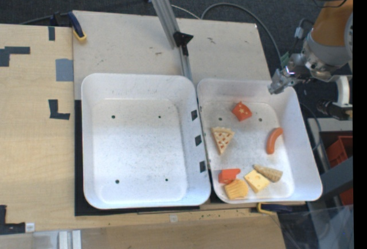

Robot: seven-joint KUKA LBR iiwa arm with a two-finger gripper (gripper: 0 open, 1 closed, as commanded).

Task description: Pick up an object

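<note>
The right bin (298, 127) holds several toy food pieces: a red strawberry-like piece (241, 111), a pizza slice (222, 139), an orange-red sausage (273, 140), a small red-orange block (229, 175), two yellow cheese blocks (246, 184) and a tan cone-shaped piece (269, 173). My gripper (277, 84) hangs at the bin's far right corner, above the rim, apart from all the pieces. The arm with its orange band (335, 21) reaches in from the upper right. Nothing shows between the fingers.
The left bin (92, 127) stands beside the right one. A slanted metal pole (163, 4) rises behind the bins. A yellow-blue clamp (76, 27) sits at the bench's far left corner. Cables (241, 12) run behind the right bin.
</note>
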